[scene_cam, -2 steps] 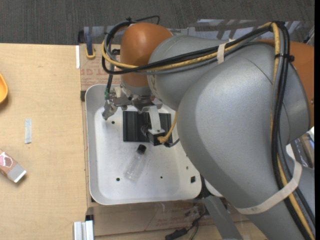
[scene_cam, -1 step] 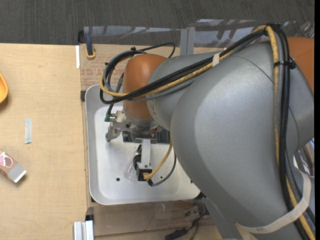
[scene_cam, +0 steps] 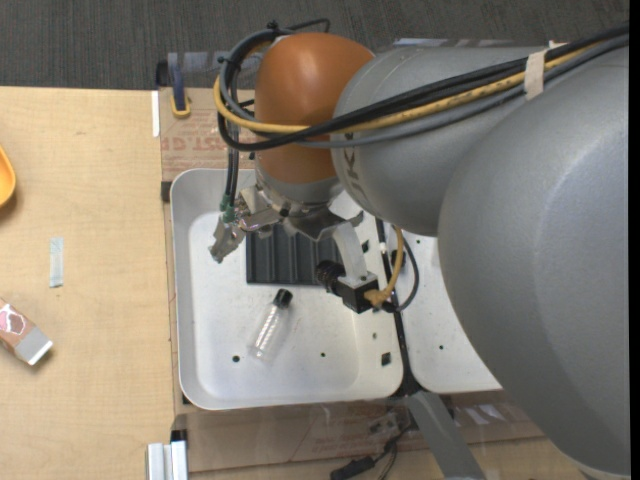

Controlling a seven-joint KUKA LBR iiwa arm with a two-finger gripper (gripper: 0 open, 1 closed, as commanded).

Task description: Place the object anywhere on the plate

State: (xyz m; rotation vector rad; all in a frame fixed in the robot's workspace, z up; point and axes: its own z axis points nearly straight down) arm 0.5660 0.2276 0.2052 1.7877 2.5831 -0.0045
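A small clear plastic bottle with a black cap (scene_cam: 268,327) lies on its side on the floor of the left white bin (scene_cam: 200,368), cap pointing up and to the right. My gripper (scene_cam: 284,264) hangs over the bin's upper middle, just above the bottle's cap end and apart from it. The orange wrist band and grey arm cover the gripper from above. Nothing shows between its jaws.
The grey arm hides most of the right bin (scene_cam: 450,358). On the wooden bench to the left lie an orange thing (scene_cam: 5,180) at the edge, a small grey strip (scene_cam: 56,263) and a pink-and-white object (scene_cam: 22,334). A blue clamp (scene_cam: 179,90) stands behind the bin.
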